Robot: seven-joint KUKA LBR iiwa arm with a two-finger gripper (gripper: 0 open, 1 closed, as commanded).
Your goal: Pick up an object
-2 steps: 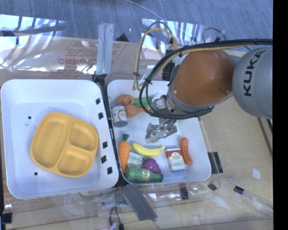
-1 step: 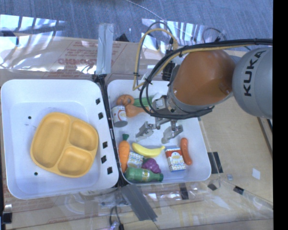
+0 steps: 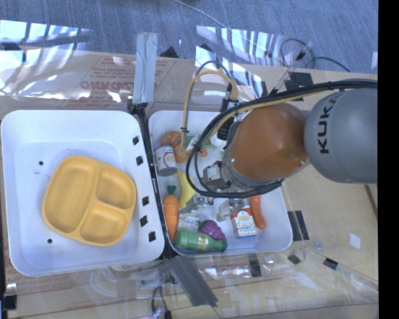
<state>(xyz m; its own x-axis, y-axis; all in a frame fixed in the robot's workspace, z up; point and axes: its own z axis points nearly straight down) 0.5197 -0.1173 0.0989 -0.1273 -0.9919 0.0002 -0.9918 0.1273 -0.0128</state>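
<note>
My gripper (image 3: 211, 209) hangs low over the right bin (image 3: 276, 234), under the orange wrist band that hides most of it. Its two metal fingers (image 3: 224, 211) stand open a little above the clutter, with nothing between them. Just below it lie a purple piece (image 3: 213, 230) and a green bottle (image 3: 199, 242). A small red-and-white carton (image 3: 243, 224) and an orange-red stick (image 3: 256, 212) lie to its right. An orange carrot (image 3: 171, 214) lies to its left, near the bin wall.
A yellow piece (image 3: 186, 186), a small can (image 3: 164, 159) and an orange toy (image 3: 174, 141) fill the right bin's far left part. The left bin (image 3: 20, 138) holds a yellow divided plate (image 3: 88, 199). Cables loop over the arm.
</note>
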